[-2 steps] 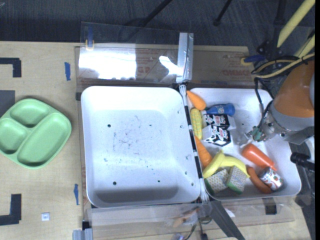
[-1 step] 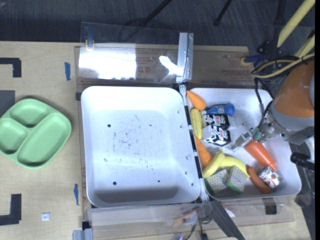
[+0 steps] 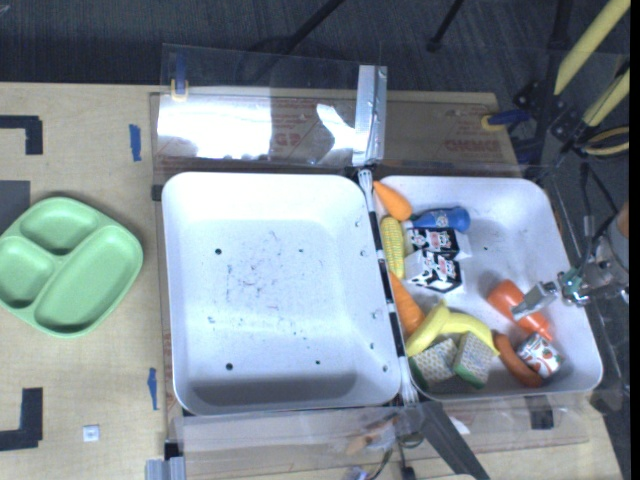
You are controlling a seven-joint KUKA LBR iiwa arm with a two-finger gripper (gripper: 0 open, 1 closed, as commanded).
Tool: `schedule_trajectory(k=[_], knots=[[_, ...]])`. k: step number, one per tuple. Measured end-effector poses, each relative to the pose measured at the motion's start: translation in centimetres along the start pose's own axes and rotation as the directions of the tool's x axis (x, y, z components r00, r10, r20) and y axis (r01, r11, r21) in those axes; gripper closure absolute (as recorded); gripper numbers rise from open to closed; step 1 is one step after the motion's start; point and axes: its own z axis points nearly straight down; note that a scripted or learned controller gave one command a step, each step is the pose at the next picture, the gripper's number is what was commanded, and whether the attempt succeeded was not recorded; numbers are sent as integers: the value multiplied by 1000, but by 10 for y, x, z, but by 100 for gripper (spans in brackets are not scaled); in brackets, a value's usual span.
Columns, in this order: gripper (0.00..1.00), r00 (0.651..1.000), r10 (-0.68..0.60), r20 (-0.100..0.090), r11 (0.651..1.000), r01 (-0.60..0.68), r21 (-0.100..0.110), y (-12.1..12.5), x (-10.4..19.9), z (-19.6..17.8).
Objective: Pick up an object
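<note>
The right bin holds several objects. A carrot, an ear of corn and a second carrot lie along its left wall. A blue bottle and a black-and-white cow-print carton sit near the middle. A banana rests over two sponge-like blocks at the front. An orange cup-like piece and a red-and-white can lie at the front right. My gripper shows as a small metal part at the bin's right side, just above and right of the orange piece.
The left bin stands beside the right one, sharing a middle wall. A green divided plate lies on the bench at far left. A clear plastic panel stands behind the bins. Cables and stands crowd the right edge.
</note>
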Motion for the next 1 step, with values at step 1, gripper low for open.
schedule_trajectory(k=[1], knots=[[0, 999, 46, -12, 999, -46, -5, 47, -15, 73]])
